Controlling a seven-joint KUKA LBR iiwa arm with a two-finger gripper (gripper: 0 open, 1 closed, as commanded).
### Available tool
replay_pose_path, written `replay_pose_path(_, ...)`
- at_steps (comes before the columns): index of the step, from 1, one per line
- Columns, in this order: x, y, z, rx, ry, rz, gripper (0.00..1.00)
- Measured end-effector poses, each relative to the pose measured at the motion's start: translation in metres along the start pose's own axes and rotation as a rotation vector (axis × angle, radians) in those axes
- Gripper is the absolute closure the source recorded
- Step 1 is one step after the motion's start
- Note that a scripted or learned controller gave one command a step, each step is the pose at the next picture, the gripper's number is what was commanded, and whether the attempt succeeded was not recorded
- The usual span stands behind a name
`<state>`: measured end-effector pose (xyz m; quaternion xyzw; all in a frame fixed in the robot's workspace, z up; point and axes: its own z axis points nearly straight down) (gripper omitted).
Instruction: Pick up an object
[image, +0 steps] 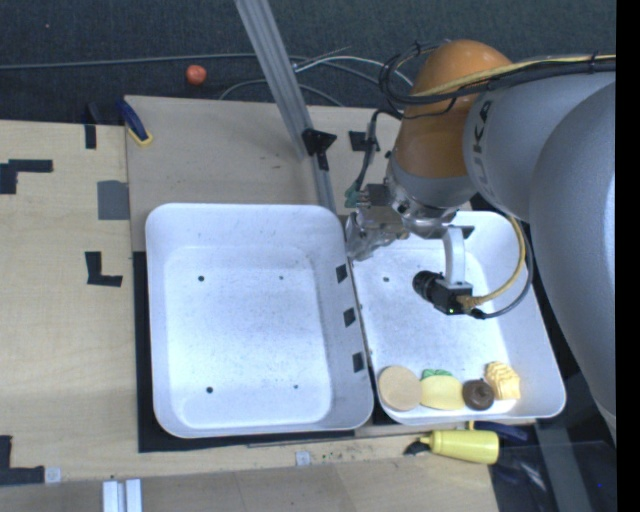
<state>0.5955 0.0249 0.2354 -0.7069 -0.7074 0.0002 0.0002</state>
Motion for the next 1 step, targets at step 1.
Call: replay_pose_path(1, 0.0612, 0.0315, 0.0495, 0.005, 0.0, -0.003, 1.0)
